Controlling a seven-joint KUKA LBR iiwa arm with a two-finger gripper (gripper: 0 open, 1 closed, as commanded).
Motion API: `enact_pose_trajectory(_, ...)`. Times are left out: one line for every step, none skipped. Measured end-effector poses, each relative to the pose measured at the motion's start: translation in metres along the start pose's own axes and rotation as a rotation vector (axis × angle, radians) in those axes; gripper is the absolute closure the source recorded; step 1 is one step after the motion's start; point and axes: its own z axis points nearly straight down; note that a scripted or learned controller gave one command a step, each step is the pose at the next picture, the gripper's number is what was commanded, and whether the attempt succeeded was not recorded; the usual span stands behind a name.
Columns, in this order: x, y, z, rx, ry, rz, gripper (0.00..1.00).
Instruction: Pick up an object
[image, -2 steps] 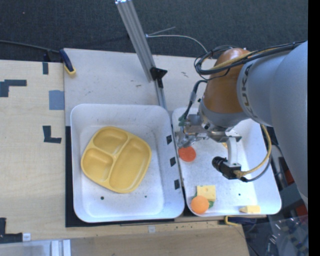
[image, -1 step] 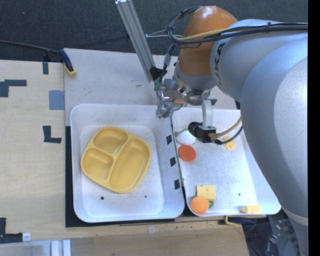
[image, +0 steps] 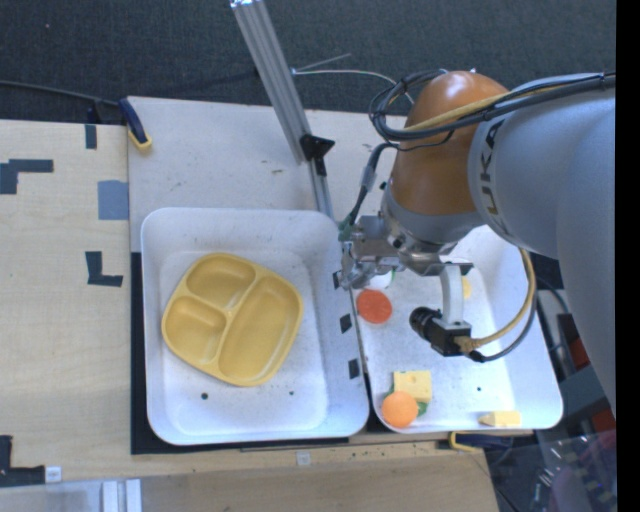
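The gripper (image: 366, 272), finger state untellable, is hovering just above the small, likely light, red-orange round plastic piece (image: 375, 307), graspable across its sides.

The only lettering that could be read was on the grey arm (image: 560, 170): dark capitals running down its casing near the orange band, cut off at "UK" with part of a further letter. No other label, number or sign was legible anywhere.

Glossy yellow plastic tray (image: 232, 317); speckled matt white bin (image: 160, 400).
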Motion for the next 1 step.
enact_pose_trajectory(-0.0042,0.0573,0.0097,-0.004,0.001,-0.004,1.0)
